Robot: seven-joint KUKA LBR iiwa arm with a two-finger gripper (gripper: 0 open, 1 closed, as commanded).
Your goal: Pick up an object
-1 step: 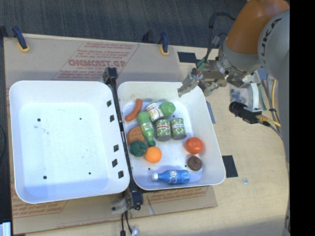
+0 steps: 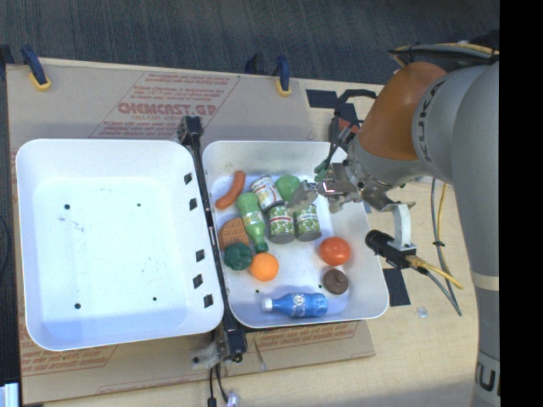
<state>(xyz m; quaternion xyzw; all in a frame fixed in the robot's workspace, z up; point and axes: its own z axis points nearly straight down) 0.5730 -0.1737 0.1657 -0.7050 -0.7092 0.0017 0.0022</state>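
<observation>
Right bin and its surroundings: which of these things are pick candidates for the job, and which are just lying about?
Job:
gripper, over the right bin
green ball
cans
green bottle
sausage
orange
tomato
chocolate donut
blue bottle

Lying about:
left bin
blue clamps
cardboard sheet

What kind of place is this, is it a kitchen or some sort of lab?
Most likely a robotics lab bench, not a kitchen. A grey arm reaches over two white bins clamped onto a cardboard sheet, and the food in the right bin, such as the orange and sausage, looks like toy props.
</observation>
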